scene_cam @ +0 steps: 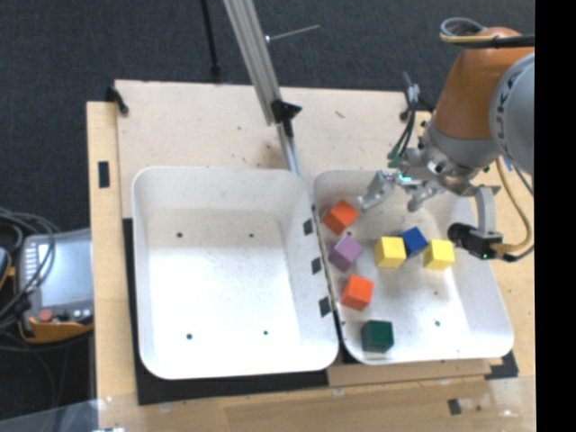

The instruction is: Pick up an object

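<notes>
The arm (477, 79) comes in from the right and hangs over the back of the right bin (490, 318), orange band up top. Its gripper (396, 192) sits just above the bin's far edge, fingers (376, 190) spread apart with nothing between them, so it's open and not holding anything.

All the blocks are in the right bin. An orange cube (341, 216) sits closest to the gripper, just down and left of the fingertips. Below it is a purple cube (345, 252), then a second orange one (357, 292), and a dark green cube (377, 335) near the front rim. In the middle there's a yellow cube (391, 251) touching a blue cube (414, 239), with another yellow cube (438, 254) just to the right.

The left bin (144, 268) sits beside it, and a metal pole (256, 52) slants over the bench (198, 124) behind the bins.
</notes>
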You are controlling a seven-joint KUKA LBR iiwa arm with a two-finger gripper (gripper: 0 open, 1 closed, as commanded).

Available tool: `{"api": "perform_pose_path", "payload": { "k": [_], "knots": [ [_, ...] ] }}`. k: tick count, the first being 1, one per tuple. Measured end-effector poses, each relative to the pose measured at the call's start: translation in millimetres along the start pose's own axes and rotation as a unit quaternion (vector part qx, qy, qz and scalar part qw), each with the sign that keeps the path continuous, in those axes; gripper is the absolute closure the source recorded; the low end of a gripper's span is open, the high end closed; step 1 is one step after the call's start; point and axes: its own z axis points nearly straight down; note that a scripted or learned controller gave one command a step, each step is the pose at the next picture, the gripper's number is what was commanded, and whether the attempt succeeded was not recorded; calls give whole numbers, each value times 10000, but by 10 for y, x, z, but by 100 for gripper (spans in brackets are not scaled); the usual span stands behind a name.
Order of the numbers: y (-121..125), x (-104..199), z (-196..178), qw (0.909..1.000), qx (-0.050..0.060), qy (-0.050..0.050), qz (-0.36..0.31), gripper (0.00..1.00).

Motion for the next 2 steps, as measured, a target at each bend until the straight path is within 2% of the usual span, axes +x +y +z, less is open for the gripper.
{"api": "perform_pose_path", "payload": {
  "k": [1, 2],
  "knots": [
    [10, 0, -27, 10000, -25, -2, 0, 0],
    [-31, 34, 591, 10000, 6, -10, 10, 0]
  ]
}}
